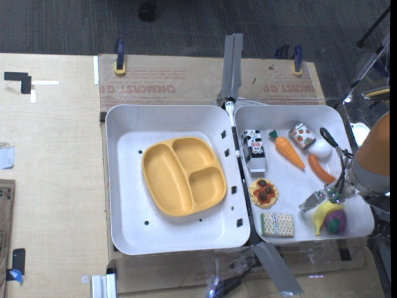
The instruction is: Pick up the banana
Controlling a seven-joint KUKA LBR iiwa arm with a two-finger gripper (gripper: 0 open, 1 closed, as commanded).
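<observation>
The yellow banana (pixel 321 216) lies near the front right corner of the right bin (pixel 291 113), curved against a purple and green fruit (pixel 335 223). My gripper (pixel 317 198) reaches in from the right and hangs just above and to the left of the banana's upper end. I cannot make out whether it touches the banana. The arm's orange band (pixel 376 154) shows at the right edge.
The right bin also holds a carrot (pixel 289 151), a second orange piece (pixel 321 168), a small red-and-white pack (pixel 302 136), a white egg shape (pixel 321 148), a cow-print carton (pixel 254 149), a small pizza (pixel 263 192) and a cracker (pixel 276 225). A yellow divided plate (pixel 183 176) sits in the left bin (pixel 124 166).
</observation>
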